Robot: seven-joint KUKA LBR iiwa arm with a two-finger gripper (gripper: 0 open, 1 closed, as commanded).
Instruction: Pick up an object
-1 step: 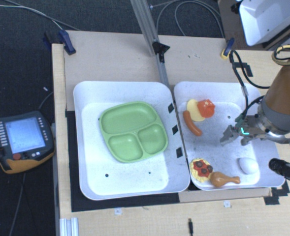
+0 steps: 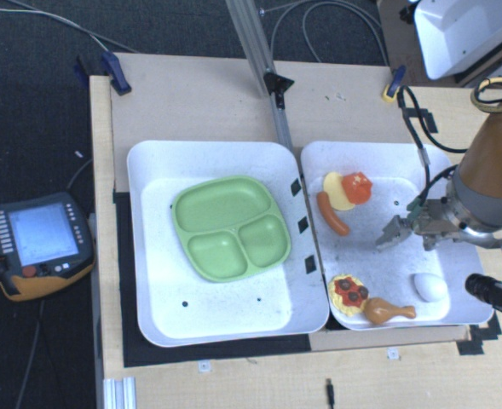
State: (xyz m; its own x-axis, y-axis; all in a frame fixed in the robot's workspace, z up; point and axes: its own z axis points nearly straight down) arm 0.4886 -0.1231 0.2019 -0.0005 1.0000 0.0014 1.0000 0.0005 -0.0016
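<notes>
Gripper (image 2: 397,231) sits low over the bare middle of the right bin (image 2: 378,158), arm coming in from the view's right. Fingers (image 2: 387,237) look slightly apart w/ nothing between them, tips pointing toward the bin's left side.

Task names no particular object, so candidates all lie around the tips. Sausage (image 2: 333,213) is the one straight ahead of them, to the view's left and a touch further up; its long axis runs diagonally, upper-left to lower-right, roughly across the line of the fingers. Just past it, also ahead and upward, sit the yellow piece (image 2: 336,189) and the red piece (image 2: 358,186), touching each other. Egg (image 2: 429,286) lies behind the tips, below the wrist, near the bin's lower edge. Drumstick (image 2: 390,311) and small pizza (image 2: 348,291) are below and slightly left, touching, pressed to the lower rim.

Judgement: sausage is the nearest in the direction the fingers face, so a short advance left-and-up would cover it. Green plate (image 2: 231,227) is in the left bin, well apart, not relevant
</notes>
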